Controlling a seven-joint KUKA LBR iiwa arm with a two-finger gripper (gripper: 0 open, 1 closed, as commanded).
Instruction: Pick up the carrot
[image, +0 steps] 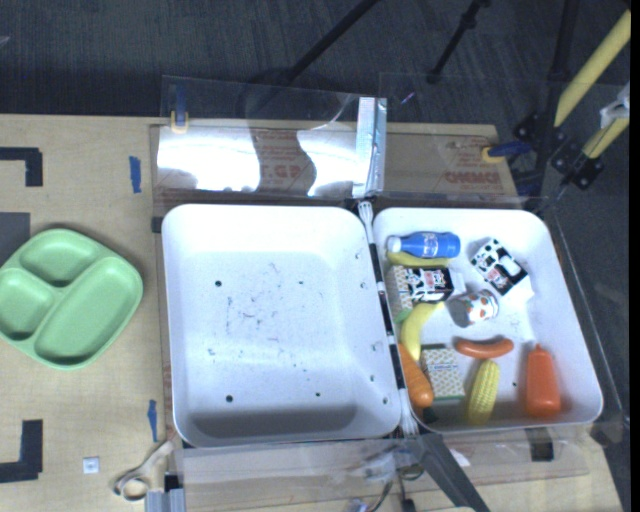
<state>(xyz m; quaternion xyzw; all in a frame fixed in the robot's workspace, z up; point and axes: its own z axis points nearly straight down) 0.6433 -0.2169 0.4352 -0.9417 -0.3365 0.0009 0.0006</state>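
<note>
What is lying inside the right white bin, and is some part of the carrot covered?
The right bin holds a blue bottle, banana, sausage, corn cob, orange bottle, small packets and the carrot at its left wall. The banana crosses the carrot's upper end, hiding it.

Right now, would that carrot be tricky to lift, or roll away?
The carrot looks like a stiff plastic toy, probably light. Its tapered, rounded body could slip or roll if pinched badly. It lies against the right bin's wall, beside the banana and corn, leaving little room.
</note>
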